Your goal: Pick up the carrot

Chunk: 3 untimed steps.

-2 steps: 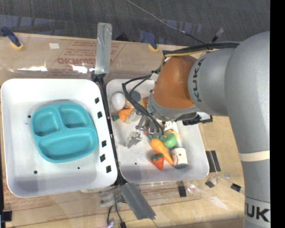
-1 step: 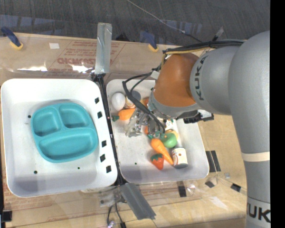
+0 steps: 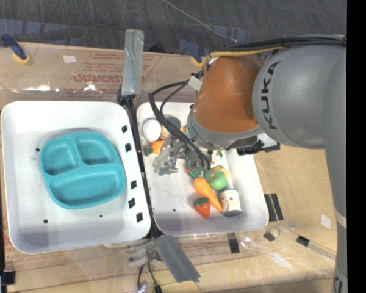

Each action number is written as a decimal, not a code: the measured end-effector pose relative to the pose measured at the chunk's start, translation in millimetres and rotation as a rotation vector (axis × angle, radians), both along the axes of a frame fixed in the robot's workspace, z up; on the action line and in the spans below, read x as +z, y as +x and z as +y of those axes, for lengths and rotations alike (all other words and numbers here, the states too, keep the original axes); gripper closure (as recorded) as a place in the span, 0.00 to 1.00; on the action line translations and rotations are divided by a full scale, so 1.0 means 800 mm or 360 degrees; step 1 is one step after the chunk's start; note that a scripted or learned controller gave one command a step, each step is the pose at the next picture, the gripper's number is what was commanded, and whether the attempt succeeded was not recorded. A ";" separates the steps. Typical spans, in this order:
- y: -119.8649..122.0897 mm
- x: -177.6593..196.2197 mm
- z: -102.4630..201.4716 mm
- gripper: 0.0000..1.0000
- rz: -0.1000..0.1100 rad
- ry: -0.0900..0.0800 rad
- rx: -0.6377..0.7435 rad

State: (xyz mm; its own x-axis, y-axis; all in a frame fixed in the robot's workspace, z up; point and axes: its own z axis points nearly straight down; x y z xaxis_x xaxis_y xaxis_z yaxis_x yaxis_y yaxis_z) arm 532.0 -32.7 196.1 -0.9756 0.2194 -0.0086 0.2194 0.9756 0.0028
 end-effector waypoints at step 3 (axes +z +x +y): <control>-0.062 0.119 0.028 1.00 0.0005 -0.0007 0.0608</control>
